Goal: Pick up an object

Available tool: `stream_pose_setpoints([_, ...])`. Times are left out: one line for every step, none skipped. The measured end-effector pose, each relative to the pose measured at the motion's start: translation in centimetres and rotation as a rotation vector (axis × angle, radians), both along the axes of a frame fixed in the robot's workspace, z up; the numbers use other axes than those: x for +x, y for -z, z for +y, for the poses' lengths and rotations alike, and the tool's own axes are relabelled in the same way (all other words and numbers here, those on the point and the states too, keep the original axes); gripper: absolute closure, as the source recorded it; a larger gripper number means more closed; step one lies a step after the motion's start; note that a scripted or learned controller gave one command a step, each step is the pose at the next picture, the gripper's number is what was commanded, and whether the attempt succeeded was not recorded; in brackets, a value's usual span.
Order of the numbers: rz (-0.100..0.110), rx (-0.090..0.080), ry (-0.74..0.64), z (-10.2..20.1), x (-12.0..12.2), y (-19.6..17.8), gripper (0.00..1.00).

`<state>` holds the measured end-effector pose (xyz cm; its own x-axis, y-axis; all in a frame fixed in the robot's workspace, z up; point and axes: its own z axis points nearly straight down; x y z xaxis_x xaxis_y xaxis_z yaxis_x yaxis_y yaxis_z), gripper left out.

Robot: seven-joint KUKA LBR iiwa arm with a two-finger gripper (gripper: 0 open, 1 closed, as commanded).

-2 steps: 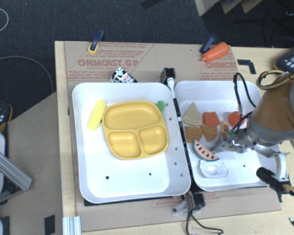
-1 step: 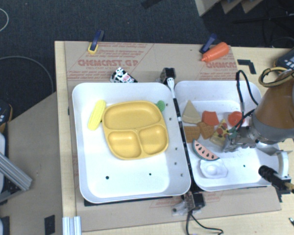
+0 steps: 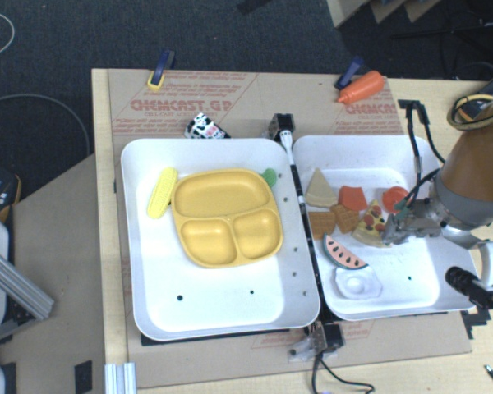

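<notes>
We see the tool (image 3: pixel 392 226) low in the right shallow white bin (image 3: pixel 419 290), its state impossible to tell. The flat pizza-slice toy (image 3: pixel 368 224) lies touching it on its left, among the crowded food toys.

Red "CHEMCAST GP" on bench board (image 3: pixel 181 103)

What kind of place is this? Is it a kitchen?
Probably a robot lab, not a kitchen. The food is toys, like the watermelon slice and corn, sitting in white bins clamped to a bench, with a robot arm reaching in.
</notes>
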<state>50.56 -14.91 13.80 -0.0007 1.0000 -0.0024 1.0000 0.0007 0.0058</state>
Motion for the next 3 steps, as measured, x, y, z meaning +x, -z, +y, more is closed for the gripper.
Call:
stream_pose_setpoints([-0.003, -0.001, 0.0, -0.5, 0.9, -5.9, 1.0])
stream_pose_setpoints([0.0, 0.0, -0.001, -0.6, 1.1, -8.9, 1.0])
stream_pose_setpoints([0.008, 0.005, -0.005, 4.9, 1.7, -7.9, 1.0])
